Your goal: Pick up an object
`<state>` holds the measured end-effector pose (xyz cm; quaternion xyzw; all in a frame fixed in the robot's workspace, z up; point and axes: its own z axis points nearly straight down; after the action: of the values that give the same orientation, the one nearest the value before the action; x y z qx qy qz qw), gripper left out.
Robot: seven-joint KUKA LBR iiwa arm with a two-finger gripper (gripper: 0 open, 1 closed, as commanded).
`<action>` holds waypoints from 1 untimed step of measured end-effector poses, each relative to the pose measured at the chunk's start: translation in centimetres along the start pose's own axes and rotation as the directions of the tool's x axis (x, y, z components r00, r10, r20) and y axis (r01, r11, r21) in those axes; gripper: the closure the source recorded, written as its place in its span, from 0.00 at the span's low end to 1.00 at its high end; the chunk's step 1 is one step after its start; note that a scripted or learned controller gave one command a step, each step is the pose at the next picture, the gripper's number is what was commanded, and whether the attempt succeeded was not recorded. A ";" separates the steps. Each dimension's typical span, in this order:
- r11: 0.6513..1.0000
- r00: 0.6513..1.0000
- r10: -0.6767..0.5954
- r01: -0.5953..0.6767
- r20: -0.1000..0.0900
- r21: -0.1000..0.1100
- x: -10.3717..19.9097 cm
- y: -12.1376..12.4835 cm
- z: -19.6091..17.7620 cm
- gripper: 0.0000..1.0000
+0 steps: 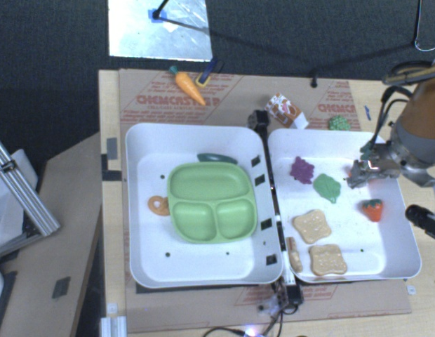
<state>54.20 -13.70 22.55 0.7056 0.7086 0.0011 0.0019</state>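
Gripper (359, 174) low over the right bin (407, 255), fingers too blurred to tell open from closed.

Just left of it lies a green leafy toy (328, 187), a purple grape cluster (302, 169) beyond; a red strawberry (372, 209) sits just below. Two toast slices (320, 243) lie nearer the front. The left bin (144, 258) holds a green divided plate (210, 201).

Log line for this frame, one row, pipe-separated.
arm: over right bin | pincer: beside green toy, nothing seen held | also in bin: purple toy, strawberry, two crackers | left bin: green tray
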 end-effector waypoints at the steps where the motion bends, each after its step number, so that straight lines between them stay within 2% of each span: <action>1: 1.000 1.000 -0.005 0.005 -0.003 0.001 4.9 2.0 0.3 1.00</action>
<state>56.22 -8.80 22.24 0.7036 0.7106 0.0018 0.0007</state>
